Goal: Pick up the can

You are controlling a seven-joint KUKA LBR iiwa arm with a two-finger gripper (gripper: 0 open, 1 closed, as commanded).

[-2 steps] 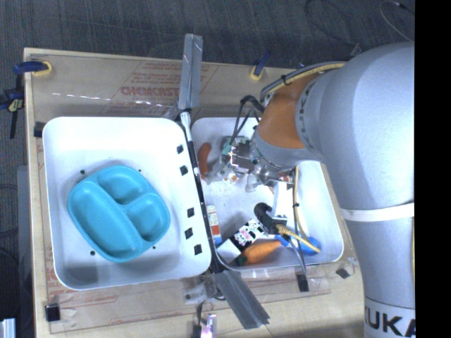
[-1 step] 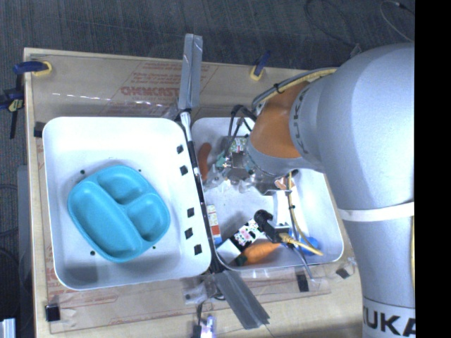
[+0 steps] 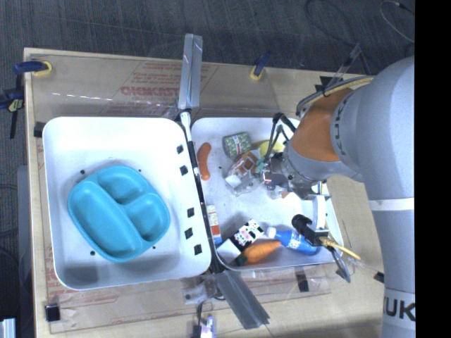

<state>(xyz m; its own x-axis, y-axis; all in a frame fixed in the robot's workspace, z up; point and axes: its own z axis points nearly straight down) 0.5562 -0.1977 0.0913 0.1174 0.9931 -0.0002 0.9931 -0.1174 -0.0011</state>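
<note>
The can [image 3: 237,144], green with a silver rim, lies on its side at the back of the right bin [image 3: 211,129]. My gripper [image 3: 271,177] is low in that bin, to the right of and nearer than the can, a short gap away from it. Just left of the gripper lies a crumpled brown and clear packet [image 3: 243,167]. A yellow item [image 3: 266,148] sits between the can and the wrist, partly hidden by the arm.
An orange sausage [image 3: 204,160] lies along the right bin's left wall. Near its front edge are a carrot [image 3: 261,251], a blue bottle [image 3: 293,240] and a black-and-white carton [image 3: 246,234]. A blue divided plate [image 3: 118,211] fills the left bin [image 3: 63,136].
</note>
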